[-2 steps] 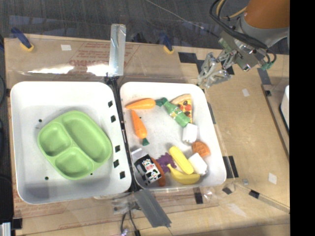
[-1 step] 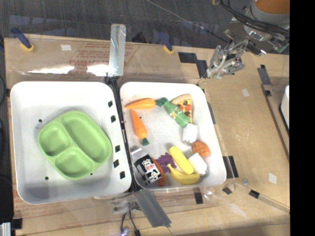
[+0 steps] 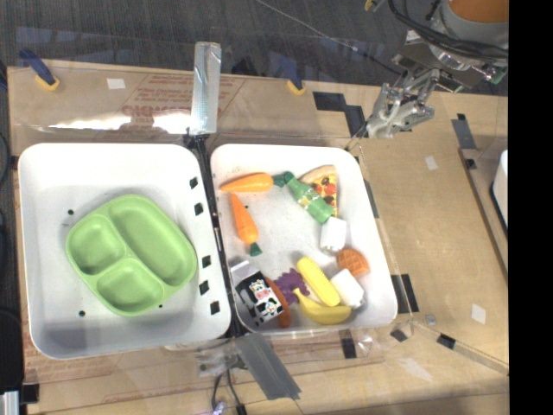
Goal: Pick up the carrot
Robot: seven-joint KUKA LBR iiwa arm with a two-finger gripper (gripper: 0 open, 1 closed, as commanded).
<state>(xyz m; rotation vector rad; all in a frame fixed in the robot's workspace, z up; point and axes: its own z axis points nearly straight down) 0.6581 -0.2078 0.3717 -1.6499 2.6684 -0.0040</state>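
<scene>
We see the claw (image 3: 399,111) above the bare worktop (image 3: 432,223), just past the far right corner of the right bin (image 3: 371,232). It touches nothing and holds nothing; whether it is released or clenched we cannot tell from this angle.

In the right bin we count two carrots. One carrot (image 3: 247,181) lies along the far edge, its green top pointing right. The second carrot (image 3: 244,220) lies near the left wall, just below the first, its green top pointing toward us. Both are well apart from the claw.

Beside them we count one pizza slice (image 3: 323,182) in the far right part, one green bottle (image 3: 305,197) touching it, two bananas (image 3: 321,296) at the near side, one cow-patterned box (image 3: 262,297) in the near left corner, and one orange piece (image 3: 352,261) by the right wall.

The left bin (image 3: 43,232) holds one green tray (image 3: 130,253) with three compartments.
</scene>
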